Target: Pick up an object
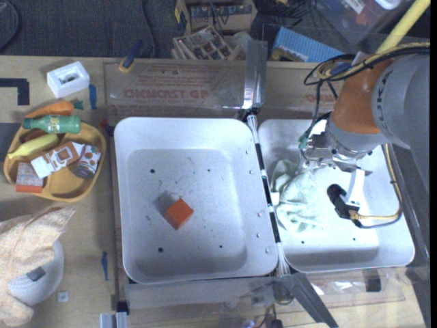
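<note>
The gripper (308, 173) is lowered over the pale cloth (298, 200) in the right bin (392, 251), presumably for a grasp; its opening cannot be told. An orange block (179, 213) lies at nine o'clock.

The grey arm (410, 101) reaches in from the right side of the camera view, its thick upper body bulking large near the frame's right edge. An orange band (358, 104) wraps the arm just above the wrist, curving around the left side of the grey casing. Below the band the wrist narrows into a metallic, lighter-coloured section (334, 145) that points downward and slightly to the left. The pincer (308, 173) hangs beneath that section, aimed steeply down. Its tips are too small and washed out to make out. A black cable (339, 200) with a yellow lead trails beside the wrist.
</note>
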Controlling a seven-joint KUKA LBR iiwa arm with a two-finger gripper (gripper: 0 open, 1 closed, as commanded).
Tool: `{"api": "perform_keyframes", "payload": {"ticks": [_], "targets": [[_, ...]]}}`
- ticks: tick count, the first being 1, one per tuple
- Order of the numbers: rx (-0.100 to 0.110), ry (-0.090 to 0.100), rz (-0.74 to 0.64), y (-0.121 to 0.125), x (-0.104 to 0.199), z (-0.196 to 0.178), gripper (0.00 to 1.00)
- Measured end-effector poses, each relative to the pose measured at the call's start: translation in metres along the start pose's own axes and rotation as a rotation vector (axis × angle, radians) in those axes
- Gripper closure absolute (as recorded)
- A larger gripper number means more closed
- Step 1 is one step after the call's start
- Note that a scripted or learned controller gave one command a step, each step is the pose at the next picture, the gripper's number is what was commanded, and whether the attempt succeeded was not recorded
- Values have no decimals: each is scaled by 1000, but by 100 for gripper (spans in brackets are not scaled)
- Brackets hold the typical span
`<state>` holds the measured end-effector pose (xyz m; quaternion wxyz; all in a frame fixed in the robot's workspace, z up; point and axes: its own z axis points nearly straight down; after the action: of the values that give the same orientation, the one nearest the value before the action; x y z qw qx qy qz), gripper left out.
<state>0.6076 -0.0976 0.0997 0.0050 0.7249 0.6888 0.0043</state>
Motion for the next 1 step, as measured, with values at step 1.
{"api": "perform_keyframes", "payload": {"ticks": [1], "targets": [[11,1,-315,33,35,-209,100]]}}
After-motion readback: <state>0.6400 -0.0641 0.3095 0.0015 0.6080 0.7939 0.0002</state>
